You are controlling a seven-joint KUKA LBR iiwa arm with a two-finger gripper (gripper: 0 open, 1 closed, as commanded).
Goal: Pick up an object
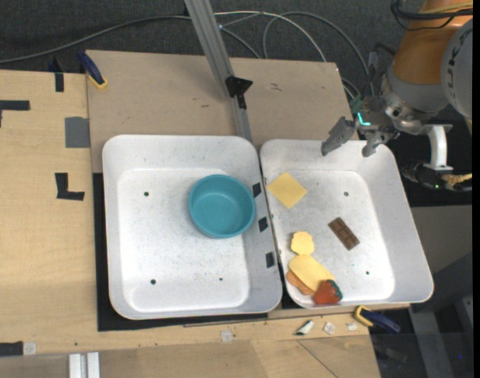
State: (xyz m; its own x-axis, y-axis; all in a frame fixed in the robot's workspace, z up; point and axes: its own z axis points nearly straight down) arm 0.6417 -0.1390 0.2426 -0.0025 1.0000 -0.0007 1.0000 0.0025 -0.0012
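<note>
Two fingers of the gripper stood spread apart with nothing between them, over the far rim of the right bin. Well below them lay a yellow square, a brown bar and yellow pieces with a red one. A blue bowl sat in the left bin. No legible writing showed.

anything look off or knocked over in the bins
Nothing stands out. The blue bowl sits upright in the left bin. The yellow, brown and red pieces lie flat and loose in the right bin, none spilled over the rim. The gripper hangs over its far edge.
</note>
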